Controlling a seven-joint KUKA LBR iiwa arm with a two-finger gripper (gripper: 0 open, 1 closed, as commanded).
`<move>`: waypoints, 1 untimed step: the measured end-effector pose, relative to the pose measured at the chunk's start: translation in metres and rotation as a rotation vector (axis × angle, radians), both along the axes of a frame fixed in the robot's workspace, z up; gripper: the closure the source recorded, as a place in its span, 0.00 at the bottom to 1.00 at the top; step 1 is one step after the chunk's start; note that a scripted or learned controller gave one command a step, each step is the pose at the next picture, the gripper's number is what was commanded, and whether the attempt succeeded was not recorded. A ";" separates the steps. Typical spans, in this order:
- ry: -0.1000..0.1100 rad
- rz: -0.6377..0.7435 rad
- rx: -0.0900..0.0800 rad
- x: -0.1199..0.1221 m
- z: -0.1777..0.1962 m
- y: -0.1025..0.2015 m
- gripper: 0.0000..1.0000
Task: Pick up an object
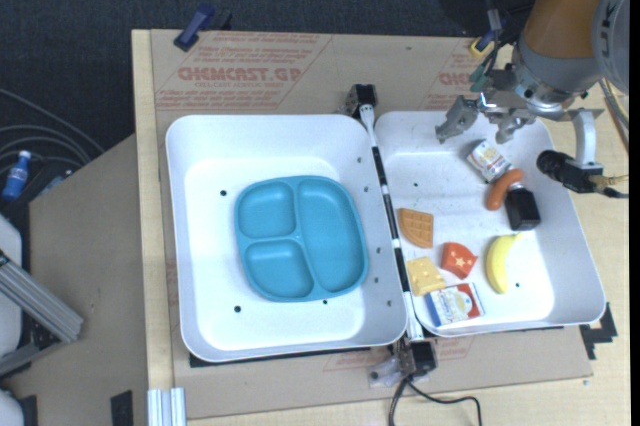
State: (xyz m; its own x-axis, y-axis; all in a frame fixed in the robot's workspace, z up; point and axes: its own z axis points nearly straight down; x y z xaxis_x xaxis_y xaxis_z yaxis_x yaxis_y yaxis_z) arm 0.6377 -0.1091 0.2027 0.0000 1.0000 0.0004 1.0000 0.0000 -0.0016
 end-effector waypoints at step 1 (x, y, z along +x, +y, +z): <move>0.004 -0.001 0.000 0.027 -0.120 -0.049 0.00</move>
